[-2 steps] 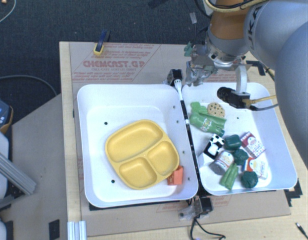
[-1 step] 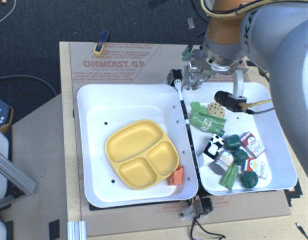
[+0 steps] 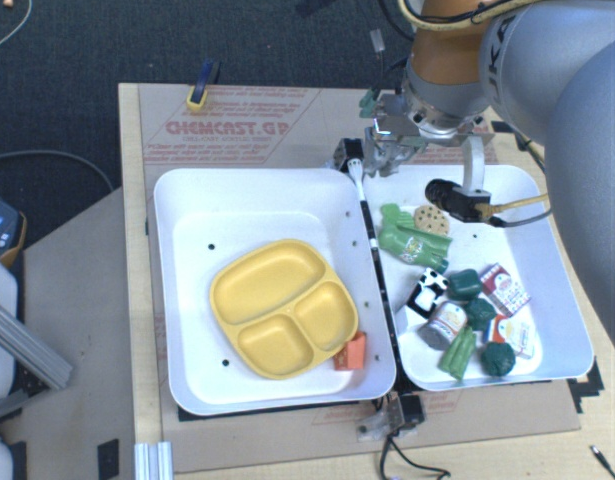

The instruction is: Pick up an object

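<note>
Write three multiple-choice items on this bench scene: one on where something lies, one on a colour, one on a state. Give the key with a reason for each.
1. Where does the yellow tray lie?
A. In the left bin
B. In the right bin
C. On the dark floor

2. What colour is the small block beside the tray?
A. Blue
B. Orange
C. White

3. How does the tray lie?
A. Flipped over
B. Standing on edge
C. Flat, compartments facing up

Key: 1 A, it rests inside the left bin. 2 B, the block at the tray's lower right corner is orange. 3 C, its three compartments show from above, while the pincer sits over the far rim of the right bin.
</note>
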You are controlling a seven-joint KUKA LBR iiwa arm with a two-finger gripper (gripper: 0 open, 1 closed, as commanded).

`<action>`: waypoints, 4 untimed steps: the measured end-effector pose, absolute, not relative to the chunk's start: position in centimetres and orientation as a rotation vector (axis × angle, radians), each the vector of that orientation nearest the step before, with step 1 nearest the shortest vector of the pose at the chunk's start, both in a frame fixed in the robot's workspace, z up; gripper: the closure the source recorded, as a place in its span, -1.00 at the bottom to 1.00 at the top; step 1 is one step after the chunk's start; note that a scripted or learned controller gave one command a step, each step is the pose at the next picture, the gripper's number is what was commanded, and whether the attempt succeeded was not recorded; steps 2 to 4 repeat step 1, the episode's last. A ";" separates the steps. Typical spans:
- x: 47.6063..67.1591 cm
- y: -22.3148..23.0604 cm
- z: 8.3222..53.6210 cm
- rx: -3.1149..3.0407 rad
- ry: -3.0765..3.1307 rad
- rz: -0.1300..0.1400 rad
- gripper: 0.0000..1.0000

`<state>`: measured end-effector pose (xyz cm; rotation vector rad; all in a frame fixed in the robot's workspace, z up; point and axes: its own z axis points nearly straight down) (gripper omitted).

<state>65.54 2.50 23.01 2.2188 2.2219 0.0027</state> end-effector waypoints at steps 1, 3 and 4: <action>66.9 1.4 21.8 2.222 2.219 -0.001 1.00; 66.9 1.4 21.8 2.222 2.219 -0.001 1.00; 66.9 1.4 21.8 2.222 2.219 -0.001 1.00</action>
